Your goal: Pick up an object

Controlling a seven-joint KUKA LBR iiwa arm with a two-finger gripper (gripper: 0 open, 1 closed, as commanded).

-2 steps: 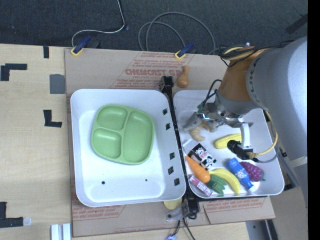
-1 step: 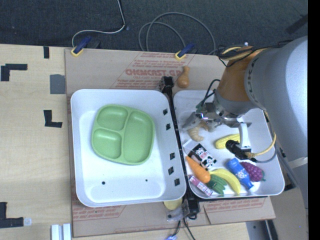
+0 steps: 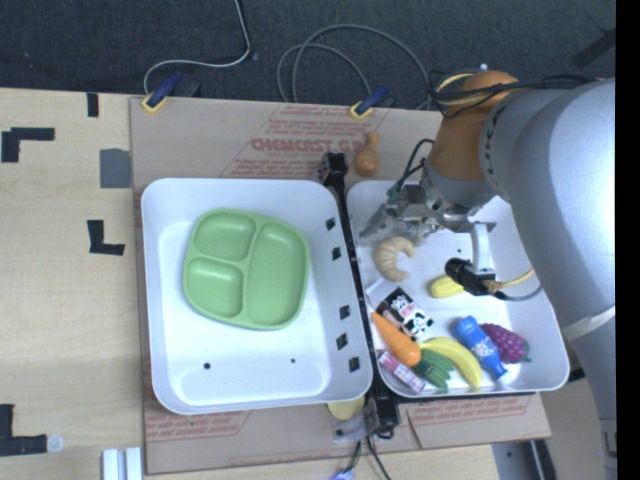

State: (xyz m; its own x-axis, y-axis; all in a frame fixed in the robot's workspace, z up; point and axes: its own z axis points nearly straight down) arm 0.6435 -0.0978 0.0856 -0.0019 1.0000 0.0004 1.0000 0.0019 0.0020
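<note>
My gripper (image 3: 397,230) hangs over the back left part of the right bin (image 3: 540,318), on the grey arm with its orange band (image 3: 462,148). It is open, its two silver fingers spread with nothing between them. A tan croissant (image 3: 393,256) lies just in front of the fingertips; whether they touch it I cannot tell. Further forward in the same bin lie a yellow lemon (image 3: 447,287), a black-and-white toy (image 3: 406,312), a carrot (image 3: 397,339), a banana (image 3: 453,359), a blue bottle (image 3: 477,340) and purple grapes (image 3: 506,341).
A green divided plate (image 3: 245,268) lies in the left bin (image 3: 170,368). A tan pear-shaped toy (image 3: 368,153) sits on the cardboard behind the bins. A black divider (image 3: 345,258) separates the bins. The bulky arm covers the right bin's back right.
</note>
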